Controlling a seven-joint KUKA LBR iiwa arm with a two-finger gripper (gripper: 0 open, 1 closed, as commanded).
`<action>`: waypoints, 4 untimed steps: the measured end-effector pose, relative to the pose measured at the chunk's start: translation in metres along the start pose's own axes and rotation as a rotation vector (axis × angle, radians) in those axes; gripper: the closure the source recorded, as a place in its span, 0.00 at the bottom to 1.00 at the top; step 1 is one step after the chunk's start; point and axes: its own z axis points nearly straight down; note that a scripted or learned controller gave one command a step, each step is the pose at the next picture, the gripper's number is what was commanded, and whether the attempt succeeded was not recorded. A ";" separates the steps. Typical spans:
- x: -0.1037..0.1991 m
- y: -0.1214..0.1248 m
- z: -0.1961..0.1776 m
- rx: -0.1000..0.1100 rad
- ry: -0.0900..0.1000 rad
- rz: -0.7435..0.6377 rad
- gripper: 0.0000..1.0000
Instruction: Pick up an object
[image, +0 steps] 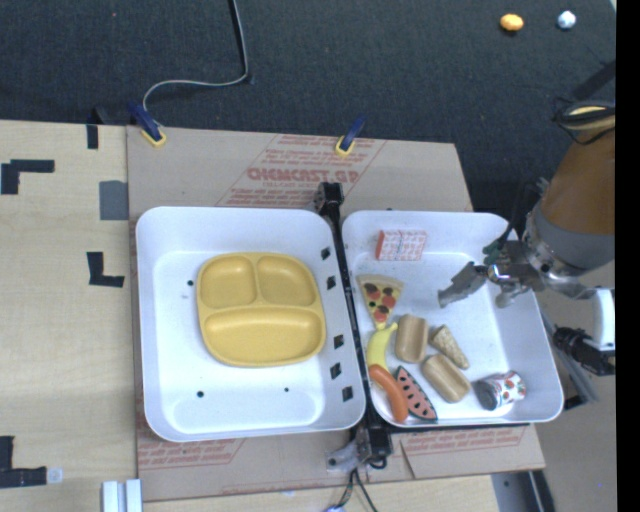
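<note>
Two bins, my gripper (470, 285) over the right one.
My fingers are spread apart with nothing between them, hanging above bare floor of the right bin (520, 395). Just below lie a cone (450, 347), bread roll (411, 338) and hot dog bun (446, 378); the yellow plate (262, 308) sits in the left bin (160, 330).

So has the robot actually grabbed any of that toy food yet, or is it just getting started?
Nothing looks picked up yet. The gripper hovers over a bare patch of the right bin, nothing between its fingers. The pizza slice, banana and bread roll all lie in the bin. Grasping and lifting are left.
</note>
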 end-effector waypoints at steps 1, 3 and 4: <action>-0.057 0.033 0.152 -0.006 -0.003 0.001 0.00; -0.058 0.033 0.143 -0.008 -0.006 0.002 0.00; -0.058 0.033 0.133 -0.007 -0.006 0.002 1.00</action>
